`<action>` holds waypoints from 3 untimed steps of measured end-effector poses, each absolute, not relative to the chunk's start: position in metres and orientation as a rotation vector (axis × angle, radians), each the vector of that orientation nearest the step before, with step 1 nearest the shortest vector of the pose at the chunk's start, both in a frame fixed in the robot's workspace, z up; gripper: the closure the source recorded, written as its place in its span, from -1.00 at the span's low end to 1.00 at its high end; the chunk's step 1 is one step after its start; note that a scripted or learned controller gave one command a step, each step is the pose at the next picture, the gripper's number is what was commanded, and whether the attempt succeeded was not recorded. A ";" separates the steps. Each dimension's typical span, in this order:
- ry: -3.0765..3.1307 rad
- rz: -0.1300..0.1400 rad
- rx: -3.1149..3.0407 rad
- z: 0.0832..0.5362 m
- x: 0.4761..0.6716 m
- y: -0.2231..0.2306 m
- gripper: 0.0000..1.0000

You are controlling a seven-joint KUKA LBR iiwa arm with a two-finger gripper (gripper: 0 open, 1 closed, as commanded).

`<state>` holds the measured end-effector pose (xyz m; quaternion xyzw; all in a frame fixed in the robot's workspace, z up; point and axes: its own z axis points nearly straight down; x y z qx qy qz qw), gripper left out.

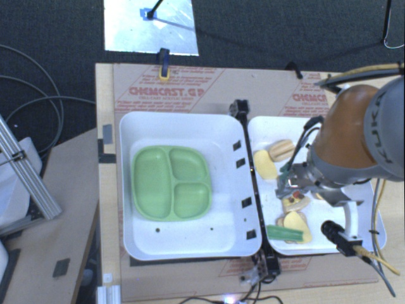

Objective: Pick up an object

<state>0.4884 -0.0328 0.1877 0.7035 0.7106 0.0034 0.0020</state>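
My gripper hangs low over the middle of the right bin, reaching in from the right. Right under it lies a small pale piece with a red spot, partly covered by the gripper. A yellow toy food piece and a tan bread-like piece lie just to its upper left. Toward the bin's front are another yellow piece and a green stick-shaped piece. I see nothing lifted off the bin floor.
The left bin holds a light green divided plate. A black divider with clips runs between the bins. The arm's orange band and grey body cover the right bin's far right part.
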 end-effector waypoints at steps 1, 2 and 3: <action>2.231 0.011 2.206 0.246 0.488 0.029 1.00; 2.232 -0.003 2.216 0.181 0.486 0.063 1.00; 2.225 0.017 2.207 0.251 0.562 0.092 1.00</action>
